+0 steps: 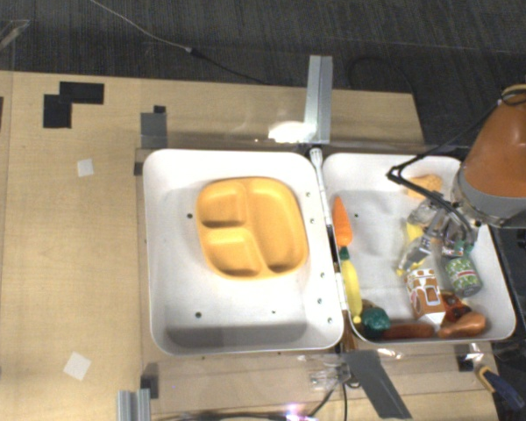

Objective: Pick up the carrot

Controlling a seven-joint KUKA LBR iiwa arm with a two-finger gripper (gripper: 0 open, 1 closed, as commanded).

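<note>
1. Your gripper [434, 239] hangs low over the right side of the right bin [373, 191]. It is a shiny blur from up here, so you cannot tell if it is spread or pressed together. Nothing can be seen in its grip.
2. It sits right among the wrong toys. A small yellow piece [415, 232] is just beside it, a little carton [423, 289] is just below it, and a green can [462, 274] is near it. If it closes here, it will likely grab one of these, or push them around.
3. The carrot [341, 220] is well apart from the gripper. It lies on the left side of the same bin, right against the wall next to the left bin [167, 261].
4. That wall is a worry. If the gripper comes down there, one side may hit the rim and stop, or only nip the carrot's edge so it slips out.
5. The carrot is long and thin. If you grab it along its length and not across it, it may roll away.
6. A long yellow toy [351, 288] lies just below the carrot's green end. Aim too low and you may pick that up by mistake.
7. The yellow plate [248, 226] in the left bin is out of the way.
</note>
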